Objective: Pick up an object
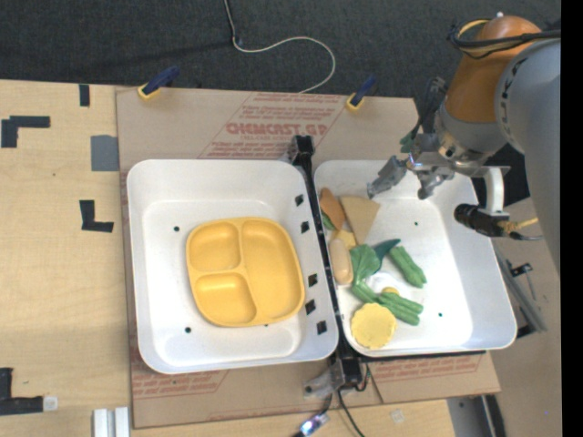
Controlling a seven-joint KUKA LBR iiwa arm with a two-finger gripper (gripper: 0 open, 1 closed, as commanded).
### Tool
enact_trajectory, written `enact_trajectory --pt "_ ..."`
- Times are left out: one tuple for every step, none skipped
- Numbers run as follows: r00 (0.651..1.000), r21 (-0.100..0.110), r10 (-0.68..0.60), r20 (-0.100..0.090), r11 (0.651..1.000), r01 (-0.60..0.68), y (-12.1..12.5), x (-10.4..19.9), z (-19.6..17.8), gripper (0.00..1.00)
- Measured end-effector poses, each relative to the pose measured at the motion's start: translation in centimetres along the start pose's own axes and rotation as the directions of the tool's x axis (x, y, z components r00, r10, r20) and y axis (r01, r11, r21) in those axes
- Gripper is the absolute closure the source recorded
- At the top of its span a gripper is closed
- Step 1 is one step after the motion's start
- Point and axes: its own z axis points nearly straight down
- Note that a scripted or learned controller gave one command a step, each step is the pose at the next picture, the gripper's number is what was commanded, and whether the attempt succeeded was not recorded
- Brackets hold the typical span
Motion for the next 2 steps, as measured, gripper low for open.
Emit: enact_trajectory --pt "1.0 -0.015 -0.003 0.002 1.0 0.003 0.3 0.0 -0.9 0.0" --pt "1.0 -0.01 -0.002 0.002 1.0 0.002 -0.1 0.9 5.0 0.0"
